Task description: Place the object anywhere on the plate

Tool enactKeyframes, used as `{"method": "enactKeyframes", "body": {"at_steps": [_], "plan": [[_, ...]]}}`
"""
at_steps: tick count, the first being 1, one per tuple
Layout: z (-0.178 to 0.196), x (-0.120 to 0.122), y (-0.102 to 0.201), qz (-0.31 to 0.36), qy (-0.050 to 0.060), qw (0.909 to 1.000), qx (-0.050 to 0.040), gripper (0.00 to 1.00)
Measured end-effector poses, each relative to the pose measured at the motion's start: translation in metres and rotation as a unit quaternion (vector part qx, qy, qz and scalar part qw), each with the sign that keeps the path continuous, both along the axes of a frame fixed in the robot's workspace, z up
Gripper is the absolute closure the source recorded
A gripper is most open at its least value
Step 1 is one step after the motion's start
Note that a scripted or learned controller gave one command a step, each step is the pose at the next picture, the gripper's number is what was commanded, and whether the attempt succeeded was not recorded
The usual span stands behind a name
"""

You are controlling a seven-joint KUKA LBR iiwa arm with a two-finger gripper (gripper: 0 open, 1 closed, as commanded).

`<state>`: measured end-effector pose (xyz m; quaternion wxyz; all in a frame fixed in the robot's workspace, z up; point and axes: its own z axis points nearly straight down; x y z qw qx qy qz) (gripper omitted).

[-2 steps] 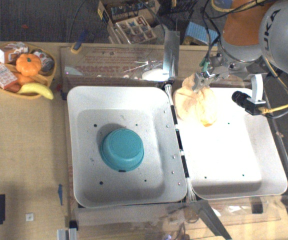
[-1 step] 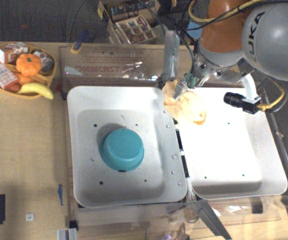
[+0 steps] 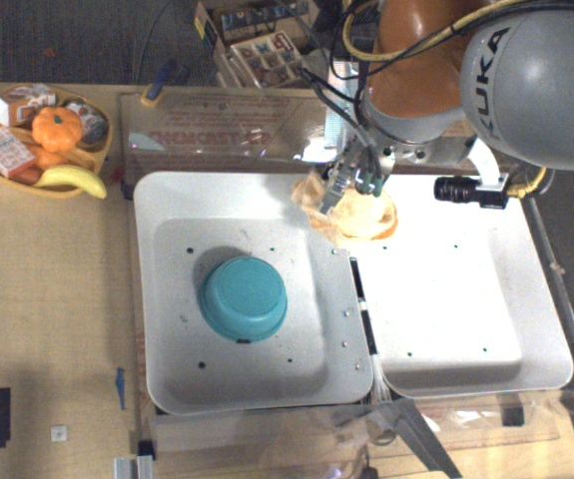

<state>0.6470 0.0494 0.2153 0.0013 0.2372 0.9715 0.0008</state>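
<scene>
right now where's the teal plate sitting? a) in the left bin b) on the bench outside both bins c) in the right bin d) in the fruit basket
a: the teal plate lies upside down on the floor of the left bin, well apart from the gripper, which is up at the bins' far edge by a tan, orange-rimmed object.

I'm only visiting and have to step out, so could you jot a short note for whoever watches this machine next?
Pincer: at the far edge between the two bins, over a tan-orange object; its grip cannot be judged.
Object: at the back of the right bin, near the divider.
Teal plate: in the left bin, nothing on it.
Done: nothing placed yet.
Left: carry the object onto the plate.
</scene>
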Motion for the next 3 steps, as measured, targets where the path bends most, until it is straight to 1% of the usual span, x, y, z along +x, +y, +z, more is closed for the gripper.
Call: {"method": "enactKeyframes", "body": {"at_steps": [1,2,3], "plan": [[0.007,-0.014,0.043,0.196,-0.001,0.9806,-0.0001,1.0],[0.01,-0.016,0.095,0.237,-0.003,0.9716,0.0,1.0],[0.011,-0.016,0.095,0.237,-0.003,0.9716,0.0,0.0]]}}
